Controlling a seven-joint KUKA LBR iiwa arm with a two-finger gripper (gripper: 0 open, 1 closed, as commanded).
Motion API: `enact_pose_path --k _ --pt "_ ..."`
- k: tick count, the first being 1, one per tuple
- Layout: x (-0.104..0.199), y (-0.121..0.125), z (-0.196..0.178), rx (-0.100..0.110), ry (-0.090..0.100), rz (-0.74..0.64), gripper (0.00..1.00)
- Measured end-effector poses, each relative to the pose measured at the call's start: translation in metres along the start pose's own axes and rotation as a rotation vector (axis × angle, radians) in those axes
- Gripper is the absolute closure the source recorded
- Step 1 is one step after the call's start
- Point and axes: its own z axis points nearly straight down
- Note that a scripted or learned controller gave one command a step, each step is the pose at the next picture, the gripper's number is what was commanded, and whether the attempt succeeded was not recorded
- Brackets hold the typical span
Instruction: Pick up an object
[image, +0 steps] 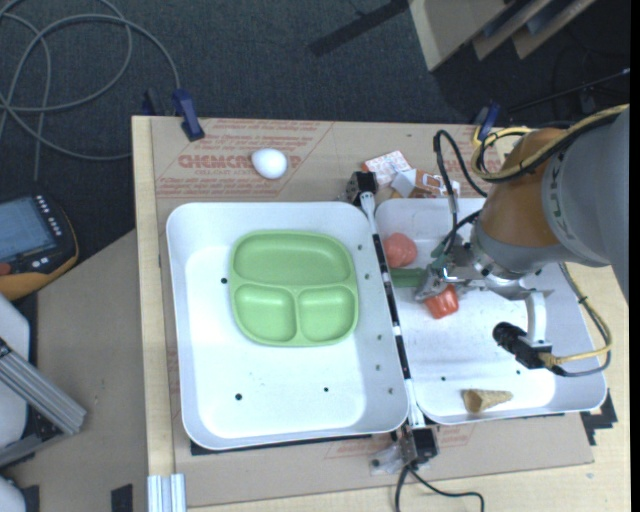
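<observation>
My gripper reaches down into the left part of the right bin. A small red-orange object lies directly under its tip, touching or nearly touching it. A pinkish-red round object sits just to the upper left, with a green piece below it near the bin's left wall. A tan wedge-shaped object lies near the front edge of the right bin. The arm's grey body and orange band hide the bin's upper right part.
The left bin holds a green divided plate. A white egg-shaped object rests on the bench behind the left bin. Small packets lie behind the right bin. A black part with a cable hangs over the right bin.
</observation>
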Motion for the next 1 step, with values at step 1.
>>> enact_pose_path --k 1 --pt "0.0540 -0.0122 -0.1476 0.003 -0.002 0.000 1.00"
